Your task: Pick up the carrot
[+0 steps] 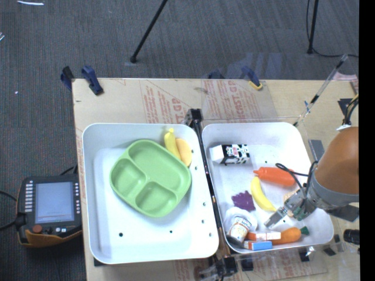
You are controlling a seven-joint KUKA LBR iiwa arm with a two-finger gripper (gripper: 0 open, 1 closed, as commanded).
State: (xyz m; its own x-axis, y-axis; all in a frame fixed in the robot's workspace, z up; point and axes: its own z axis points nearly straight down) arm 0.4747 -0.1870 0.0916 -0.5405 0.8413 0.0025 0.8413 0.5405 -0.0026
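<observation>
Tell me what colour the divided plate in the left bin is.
Light green, clearest in the camera view.

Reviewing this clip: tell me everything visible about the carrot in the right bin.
The carrot is a small orange toy, plastic by its look, with a green leafy tip at its right end. It lies flat, roughly level across the picture, near the front edge of the right bin. Its left end touches or nearly touches a small white and red box. The gripper hangs just above and left of it, not holding it.
</observation>
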